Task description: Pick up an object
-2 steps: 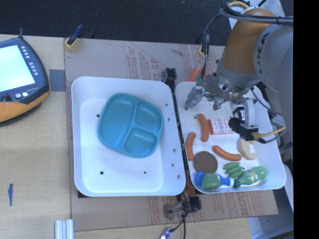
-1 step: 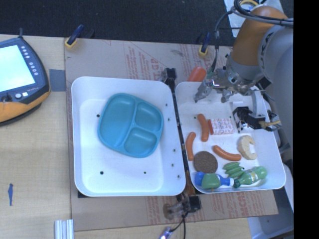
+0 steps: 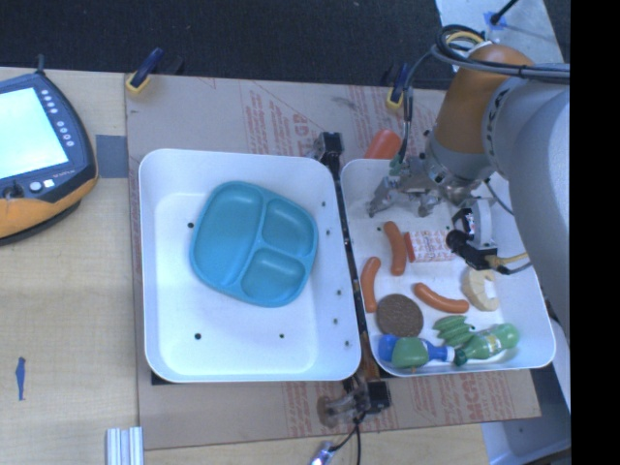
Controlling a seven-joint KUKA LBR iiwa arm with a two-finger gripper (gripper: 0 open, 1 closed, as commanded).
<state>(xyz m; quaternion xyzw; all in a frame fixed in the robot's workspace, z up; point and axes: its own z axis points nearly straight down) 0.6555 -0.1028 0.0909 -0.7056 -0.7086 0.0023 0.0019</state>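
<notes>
Currently, one overhead slanted view of the bench.
Arm: grey KUKA arm (image 3: 528, 153) enters from the view's right, with the orange band (image 3: 475, 95) above the wrist, over the far part of the right bin.
Gripper: gripper (image 3: 412, 199) hangs low at the far end of the right bin (image 3: 539, 352); its metal fingers are splayed apart with nothing between them.
Nearest object: upright sausage (image 3: 395, 248) lies just below the gripper in the view, apart from the fingers.
Other sausages: a second sausage (image 3: 370, 284) lies along the bin's left wall; a third sausage (image 3: 441, 298) lies slanted near the bin's middle.
Packet: small white and red packet (image 3: 426, 246) sits just beside the upright sausage, on its right.
Brown disc: round brown patty (image 3: 399, 314) rests between the left sausage and the slanted one.
Green items: green vegetable pieces (image 3: 451, 330) and a green bottle-like item (image 3: 489, 343) lie near the bin's near edge; a blue and green toy (image 3: 407, 352) sits at the near left corner.
Pale item: a tan, rounded piece (image 3: 480, 289) lies toward the bin's right side.
Left bin: left bin (image 3: 160, 347) holds a blue divided plate (image 3: 255, 243), lying flat and turned at an angle.
Bench extras: a tablet pendant (image 3: 34, 153) with an orange rim lies at the far left of the bench.
</notes>
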